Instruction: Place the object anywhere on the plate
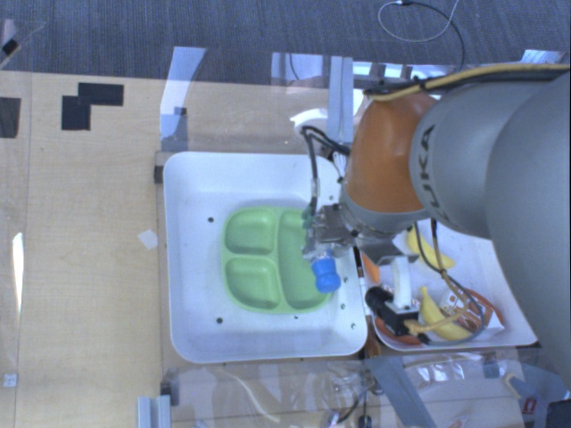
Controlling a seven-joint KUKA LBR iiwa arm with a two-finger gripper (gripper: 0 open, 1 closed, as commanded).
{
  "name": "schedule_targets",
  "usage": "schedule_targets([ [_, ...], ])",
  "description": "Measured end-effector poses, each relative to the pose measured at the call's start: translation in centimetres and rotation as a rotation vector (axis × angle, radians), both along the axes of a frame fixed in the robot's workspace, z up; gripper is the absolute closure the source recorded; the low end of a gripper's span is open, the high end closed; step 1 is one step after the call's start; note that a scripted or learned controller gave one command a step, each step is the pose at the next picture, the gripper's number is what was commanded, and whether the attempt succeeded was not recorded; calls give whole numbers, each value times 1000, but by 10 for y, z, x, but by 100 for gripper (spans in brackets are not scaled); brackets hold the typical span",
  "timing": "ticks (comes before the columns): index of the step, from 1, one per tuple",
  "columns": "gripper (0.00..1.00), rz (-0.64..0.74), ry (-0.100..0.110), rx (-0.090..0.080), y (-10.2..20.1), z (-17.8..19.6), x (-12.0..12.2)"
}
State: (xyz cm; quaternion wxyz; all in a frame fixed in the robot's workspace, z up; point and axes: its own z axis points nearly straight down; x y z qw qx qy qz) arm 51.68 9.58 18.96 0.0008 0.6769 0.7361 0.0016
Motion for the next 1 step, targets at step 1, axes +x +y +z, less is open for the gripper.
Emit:
schedule_targets([
  [1,100,270,0,0,3,-4,1],
])
